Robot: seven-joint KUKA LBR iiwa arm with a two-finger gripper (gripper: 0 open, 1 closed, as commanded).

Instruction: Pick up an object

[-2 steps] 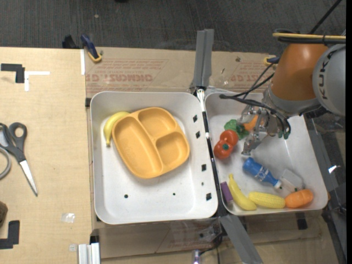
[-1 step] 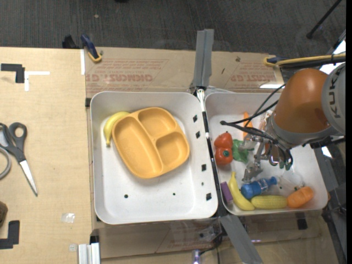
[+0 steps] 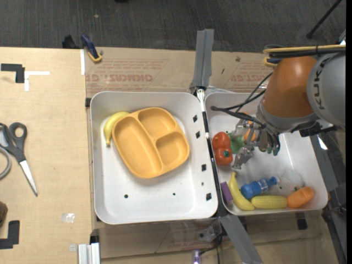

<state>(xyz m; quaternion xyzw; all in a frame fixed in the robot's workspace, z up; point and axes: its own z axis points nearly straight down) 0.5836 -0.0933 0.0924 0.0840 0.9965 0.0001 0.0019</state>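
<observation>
Nothing has been lifted yet, as far as can be judged — every candidate for picking lies on the floor of the right bin (image 3: 308,164). The red pepper (image 3: 221,148) sits against that bin's left wall, about halfway along it, with a bit of green just beside it. Along the bin's near edge lie a small banana (image 3: 238,193), a blue bottle (image 3: 257,187), an ear of corn (image 3: 269,202) and an orange carrot-like piece (image 3: 300,197) toward the near right corner; a thin purple item (image 3: 225,192) rests in the near left corner.

The tool (image 3: 245,152) hangs low inside the right bin, just beside the pepper on its right and close above the bin floor. Whether its fingers are spread or closed I cannot tell — cables and metal parts clutter that spot — and nothing is plainly seen between them. So the grasp itself is what remains, and then the lift; the pepper looks the likeliest target by closeness, though that is only a judgement.

The arm (image 3: 294,89) comes in from the right edge of the surface, its orange band over the far part of the right bin, the wrist bent down and leftward toward the pepper.

In the left bin (image 3: 143,202) a yellow divided tray (image 3: 150,142) lies toward the far side, with a larger banana (image 3: 111,125) touching its left rim. On the bare surface (image 3: 44,191) by its left edge lie scissors (image 3: 21,153).
</observation>
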